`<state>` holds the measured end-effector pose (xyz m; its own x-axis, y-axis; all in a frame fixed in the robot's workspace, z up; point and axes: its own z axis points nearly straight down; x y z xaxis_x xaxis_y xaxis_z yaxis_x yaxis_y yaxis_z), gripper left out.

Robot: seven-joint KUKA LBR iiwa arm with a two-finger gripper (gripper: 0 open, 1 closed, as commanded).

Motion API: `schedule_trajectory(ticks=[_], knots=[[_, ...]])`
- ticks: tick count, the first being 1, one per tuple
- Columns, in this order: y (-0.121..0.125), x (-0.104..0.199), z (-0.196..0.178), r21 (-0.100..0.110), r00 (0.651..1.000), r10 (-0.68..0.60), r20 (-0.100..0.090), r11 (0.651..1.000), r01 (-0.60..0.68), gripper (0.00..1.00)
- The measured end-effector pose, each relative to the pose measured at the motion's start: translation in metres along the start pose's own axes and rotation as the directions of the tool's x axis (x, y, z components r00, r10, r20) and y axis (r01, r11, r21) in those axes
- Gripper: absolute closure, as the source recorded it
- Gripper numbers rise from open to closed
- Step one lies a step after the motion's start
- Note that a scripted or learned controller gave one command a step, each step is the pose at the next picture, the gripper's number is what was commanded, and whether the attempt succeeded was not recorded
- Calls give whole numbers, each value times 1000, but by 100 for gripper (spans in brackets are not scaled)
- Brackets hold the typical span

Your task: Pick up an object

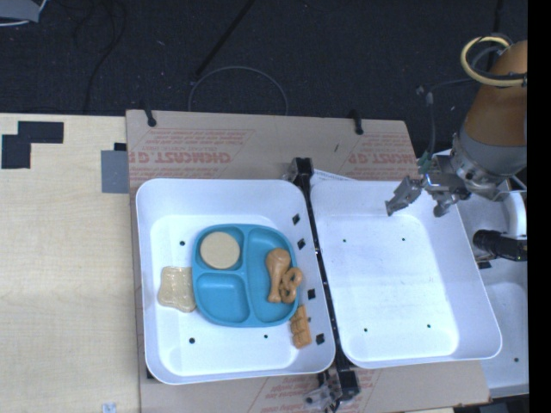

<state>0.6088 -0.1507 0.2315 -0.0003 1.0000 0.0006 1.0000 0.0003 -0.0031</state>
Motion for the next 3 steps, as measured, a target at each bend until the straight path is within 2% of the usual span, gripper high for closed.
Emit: schedule_trajectory(ticks=[3], knots=[[1, 10, 141, 5, 1000, 1, -1, 1000, -1, 0]])
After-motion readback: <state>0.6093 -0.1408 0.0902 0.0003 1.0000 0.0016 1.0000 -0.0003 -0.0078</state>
